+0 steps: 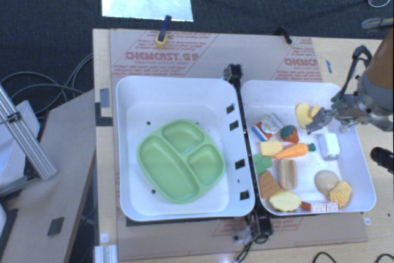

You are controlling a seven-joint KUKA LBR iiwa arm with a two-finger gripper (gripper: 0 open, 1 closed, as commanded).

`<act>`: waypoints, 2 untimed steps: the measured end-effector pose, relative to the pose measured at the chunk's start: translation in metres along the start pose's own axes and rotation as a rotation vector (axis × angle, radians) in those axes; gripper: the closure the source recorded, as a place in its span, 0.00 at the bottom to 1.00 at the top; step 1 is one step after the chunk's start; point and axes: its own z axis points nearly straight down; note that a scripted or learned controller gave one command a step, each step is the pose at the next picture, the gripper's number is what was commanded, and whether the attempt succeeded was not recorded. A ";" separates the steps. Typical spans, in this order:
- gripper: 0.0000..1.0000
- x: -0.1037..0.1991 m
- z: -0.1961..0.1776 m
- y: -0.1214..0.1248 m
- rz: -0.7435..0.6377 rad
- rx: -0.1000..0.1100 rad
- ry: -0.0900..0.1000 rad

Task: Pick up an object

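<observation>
We are viewing the toy foods, among them a carrot [292,150], lying in the right bin [367,189] at lower right. The gripper [325,119] is hovering over its upper part; grip state unclear. A green divided plate [180,161] is sitting in the left bin [132,95].
</observation>
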 end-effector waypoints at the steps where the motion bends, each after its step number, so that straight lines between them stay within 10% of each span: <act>1: 0.00 0.000 -0.007 0.003 -0.003 -0.012 -0.002; 2: 0.00 -0.008 0.040 0.001 0.000 -0.010 -0.002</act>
